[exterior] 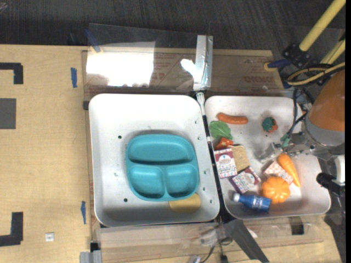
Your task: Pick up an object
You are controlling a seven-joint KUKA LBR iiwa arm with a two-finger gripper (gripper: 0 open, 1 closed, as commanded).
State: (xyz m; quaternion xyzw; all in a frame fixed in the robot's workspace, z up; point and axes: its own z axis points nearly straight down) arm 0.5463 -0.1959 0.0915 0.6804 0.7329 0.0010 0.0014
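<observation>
The right bin point(315, 203) holds several small items. A red-orange sausage point(232, 118), a green leaf point(220, 130) and a small teal piece point(269, 124) lie toward its far side. An orange carrot point(289, 169), an orange pumpkin point(275, 189), a blue bottle point(255, 202), a tan cracker point(239, 158) and printed packets point(225, 164) sit nearer. My gripper point(274, 148) is low in this bin, just up-left of the carrot's top and right of the cracker. Nothing shows clearly held in it.
The left bin point(104, 109) carries a teal divided plate point(162, 166) and a yellow block point(185, 203) by its near wall. A clear plastic sheet point(148, 64) lies behind the bins. Yellow cables and a pole point(323, 21) crowd the far right.
</observation>
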